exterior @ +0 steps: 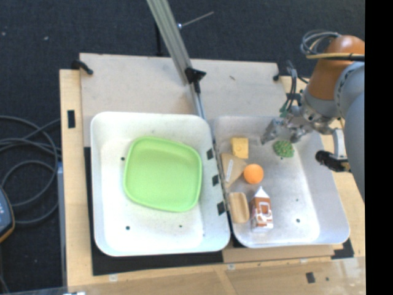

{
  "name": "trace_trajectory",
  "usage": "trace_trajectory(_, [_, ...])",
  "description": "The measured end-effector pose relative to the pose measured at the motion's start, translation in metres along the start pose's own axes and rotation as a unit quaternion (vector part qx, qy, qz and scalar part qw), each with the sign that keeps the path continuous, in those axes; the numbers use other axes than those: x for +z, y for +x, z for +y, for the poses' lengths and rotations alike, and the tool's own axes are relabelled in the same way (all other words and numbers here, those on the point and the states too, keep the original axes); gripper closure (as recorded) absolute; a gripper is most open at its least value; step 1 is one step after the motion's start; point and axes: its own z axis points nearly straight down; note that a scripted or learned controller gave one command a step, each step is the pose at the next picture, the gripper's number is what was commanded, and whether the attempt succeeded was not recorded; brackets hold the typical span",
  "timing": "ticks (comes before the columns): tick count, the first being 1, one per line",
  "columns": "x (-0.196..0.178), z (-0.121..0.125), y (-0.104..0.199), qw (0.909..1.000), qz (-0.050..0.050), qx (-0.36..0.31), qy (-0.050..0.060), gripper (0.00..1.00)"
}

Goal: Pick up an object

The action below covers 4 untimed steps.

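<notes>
My gripper (279, 133) hangs over the far part of the right bin (307, 226), coming in from the right. A small green broccoli piece (284, 148) lies directly at its near side, touching or just under it; whether it is gripped is hidden. Left of it sits a yellow cheese block (240, 147). An orange (253, 174) lies nearer the front, with a red and white milk carton (261, 209) and a tan bread loaf (238, 207) below it. A pale wedge (228, 166) leans by the bin's left wall.
The left bin (107, 226) holds a light green square plate (163, 173). A slanted metal pole (172, 35) runs from the top down to the gap between the bins. Black clips (215, 180) sit on the divider.
</notes>
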Motion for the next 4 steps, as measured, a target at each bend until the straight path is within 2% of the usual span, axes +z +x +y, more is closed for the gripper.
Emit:
trace_trajectory(1, [-0.011,0.000,0.000,1.0000,0.000,0.000,0.000,1.00])
trace_trajectory(2, [-0.075,0.000,0.002,1.0000,0.000,0.000,-0.003,1.00])
trace_trajectory(3, [-0.099,0.001,0.001,1.0000,0.000,0.000,-0.001,1.00])
trace_trajectory(4, [-0.098,-0.006,0.059,1.0000,0.001,-0.002,0.000,1.00])
